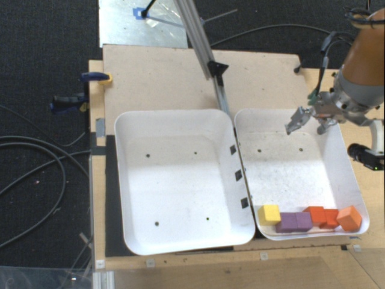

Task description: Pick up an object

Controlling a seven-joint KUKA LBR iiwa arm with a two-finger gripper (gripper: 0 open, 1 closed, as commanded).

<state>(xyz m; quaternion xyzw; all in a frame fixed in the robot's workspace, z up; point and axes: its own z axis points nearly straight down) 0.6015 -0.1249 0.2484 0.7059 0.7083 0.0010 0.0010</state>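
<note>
Along the near edge of the right bin [337, 161] lie several blocks in a row: a yellow block [269, 214], a purple block [294, 221], a red-orange block [322, 217] and an orange block [349, 218]. My gripper [310, 120] hangs over the far part of the right bin, well away from the blocks, with its fingers [296, 121] spread open and nothing between them.
The left bin [129, 161] stands beside the right one, their rims meeting at a divider with black clips [238, 174]. A metal pole [198, 35] slants in from the top. Clamps [81, 89] and cables [30, 161] lie to the left of the bench.
</note>
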